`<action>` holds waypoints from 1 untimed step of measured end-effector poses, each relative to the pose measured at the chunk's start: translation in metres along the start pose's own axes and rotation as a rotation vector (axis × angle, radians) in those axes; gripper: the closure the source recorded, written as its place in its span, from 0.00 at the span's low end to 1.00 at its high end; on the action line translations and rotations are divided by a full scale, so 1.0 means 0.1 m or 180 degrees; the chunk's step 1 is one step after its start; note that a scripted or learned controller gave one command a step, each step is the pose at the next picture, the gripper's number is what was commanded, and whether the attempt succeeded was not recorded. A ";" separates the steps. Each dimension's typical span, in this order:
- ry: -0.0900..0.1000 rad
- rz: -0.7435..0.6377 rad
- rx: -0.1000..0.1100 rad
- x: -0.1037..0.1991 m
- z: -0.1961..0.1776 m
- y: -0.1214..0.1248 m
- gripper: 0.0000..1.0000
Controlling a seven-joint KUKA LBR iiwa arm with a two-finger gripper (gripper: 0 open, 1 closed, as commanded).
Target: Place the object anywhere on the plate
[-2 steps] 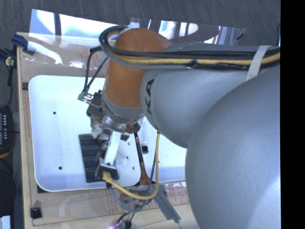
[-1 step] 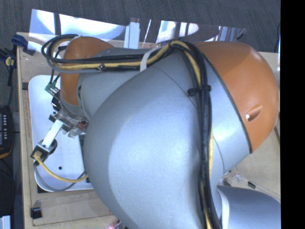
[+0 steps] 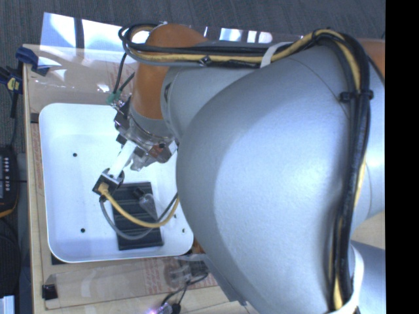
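Observation:
My gripper [image 3: 133, 203] hangs over the near half of the left white bin [image 3: 65, 175], below the orange wrist band [image 3: 154, 87]. A white link with a small black and yellow piece [image 3: 105, 183] sticks out to its left. A dark ribbed rectangular block [image 3: 139, 224] sits right under the wrist near the bin's front wall. I cannot tell whether that block belongs to the gripper or lies on the bin floor. A yellow cable [image 3: 134, 218] loops across it. The grey arm covers the whole right side of the view.
The bulky grey arm body [image 3: 275, 175] hides the right bin. A shiny clear sheet [image 3: 72, 51] lies behind the left bin. A black device [image 3: 6, 175] sits off the bench's left edge. The left bin's far and left floor [image 3: 72, 136] is bare white.

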State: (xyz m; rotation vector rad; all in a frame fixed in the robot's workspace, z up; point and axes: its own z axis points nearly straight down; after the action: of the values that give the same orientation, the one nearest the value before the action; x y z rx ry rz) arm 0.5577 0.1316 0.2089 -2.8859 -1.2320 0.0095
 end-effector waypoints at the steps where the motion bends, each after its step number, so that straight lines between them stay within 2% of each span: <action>1: -0.0002 -0.0535 -0.0003 0.38 0.56 0.53 1.00</action>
State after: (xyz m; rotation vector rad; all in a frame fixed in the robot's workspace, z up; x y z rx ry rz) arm 0.6220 0.1226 0.1523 -2.7728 -1.4703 0.0091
